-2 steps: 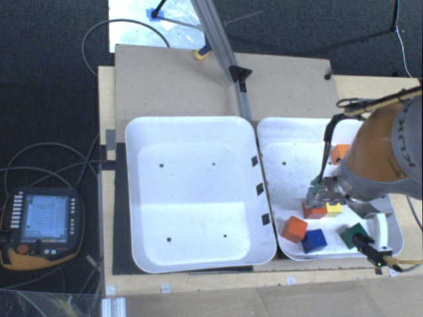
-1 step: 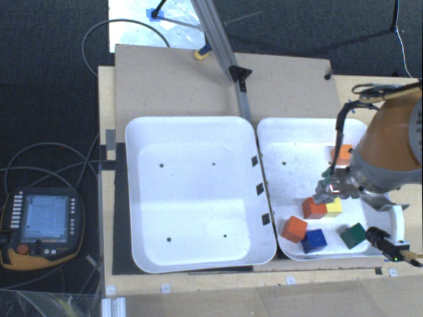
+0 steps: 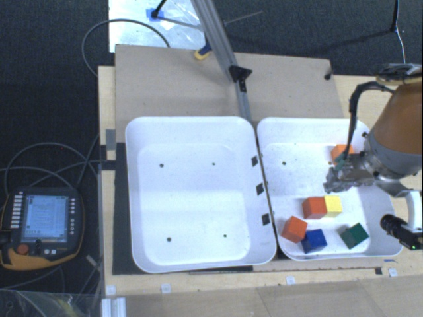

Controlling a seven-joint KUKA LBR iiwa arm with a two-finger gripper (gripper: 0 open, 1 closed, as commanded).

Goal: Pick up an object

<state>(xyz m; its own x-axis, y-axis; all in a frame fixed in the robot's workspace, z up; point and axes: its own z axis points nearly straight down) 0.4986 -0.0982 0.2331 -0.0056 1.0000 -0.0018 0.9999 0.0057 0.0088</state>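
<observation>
Where the arm reaches in from the right, these lines run from its tip outward.

Pincer: the pincer point(image 3: 337, 180) hangs low over the right bin point(image 3: 291, 137), its dark tip just above the yellow block; whether it is released or clenched I cannot tell, and nothing can be seen caught in it.

Nearest thing: a small orange piece point(image 3: 340, 152) peeps out just behind the tip, partly hidden by the wrist (too little shows to say what shape it is).

Likely targets: the yellow block point(image 3: 334, 205) and the orange block point(image 3: 314, 207) lie touching side by side, just below the tip.

Further blocks: a second orange block point(image 3: 294, 229) and a blue block point(image 3: 314, 240) sit together near the bin's front rim; a green block point(image 3: 354, 235) lies apart to their right.

Handling, as a judgement: these look like small rigid cubes, light and not fragile, with flat faces that should take a firm squeeze without slipping much.

Where to take hold: across two opposite flat faces; for the yellow block, the faces not pressed against its orange neighbour, since that side leaves no room for a tip to enter. The green block, standing free, would be easier to straddle.

Beyond: the left bin point(image 3: 192, 190) adjoins on the bench point(image 3: 172, 78); a handheld control pendant point(image 3: 39, 226) lies off to the far left.
</observation>
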